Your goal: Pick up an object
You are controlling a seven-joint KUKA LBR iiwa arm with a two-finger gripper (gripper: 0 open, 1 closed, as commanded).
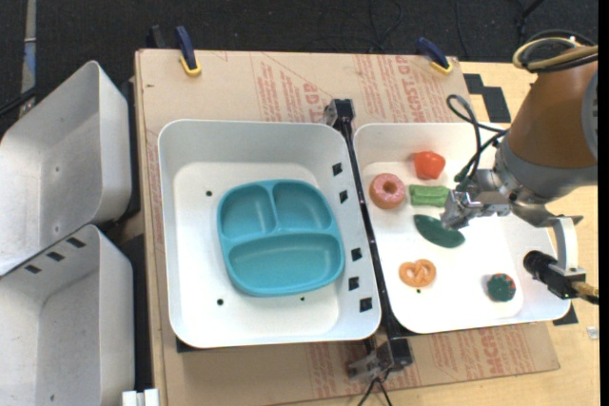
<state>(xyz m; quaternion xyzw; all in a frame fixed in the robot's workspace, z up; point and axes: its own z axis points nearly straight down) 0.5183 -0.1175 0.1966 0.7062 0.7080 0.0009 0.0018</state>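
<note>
The right bin [533,314] holds a pink donut [387,190], a red pepper-like piece [429,164], a light green block [428,196], a dark green flat piece [439,233], a small orange pretzel [417,274] and a dark green round piece [501,286]. My gripper [457,211] hangs low over the middle of this bin, just above the right end of the dark green flat piece and beside the light green block. Whether it touches either piece is hidden by the arm.
The left bin [181,147] bears a teal divided plate [280,236]. Two spare white bins [57,204] lie off the bench at the left. Clamps [188,52] sit at the bench's far edge. The orange and grey arm [557,124] covers the right bin's right side.
</note>
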